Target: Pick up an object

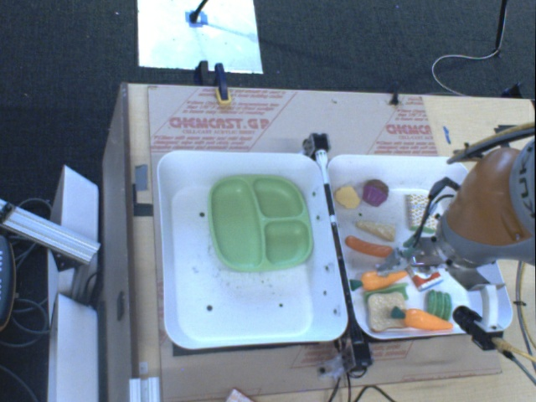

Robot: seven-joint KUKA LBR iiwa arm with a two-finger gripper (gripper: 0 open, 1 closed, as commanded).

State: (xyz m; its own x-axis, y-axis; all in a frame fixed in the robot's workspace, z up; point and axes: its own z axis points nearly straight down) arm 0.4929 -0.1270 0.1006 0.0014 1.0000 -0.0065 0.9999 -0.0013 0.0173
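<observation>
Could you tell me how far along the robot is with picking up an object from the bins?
Done: the arm has reached over the right bin, with the gripper down among the toy food near the orange carrot and red sausage. In hand: nothing visibly lifted. Left: grasping and raising an item; the green divided plate sits in the left bin.

We count two white bins (180,224), one green divided plate (260,223), two toy carrots (383,280), one purple piece (375,193), one bread slice (383,311).
</observation>
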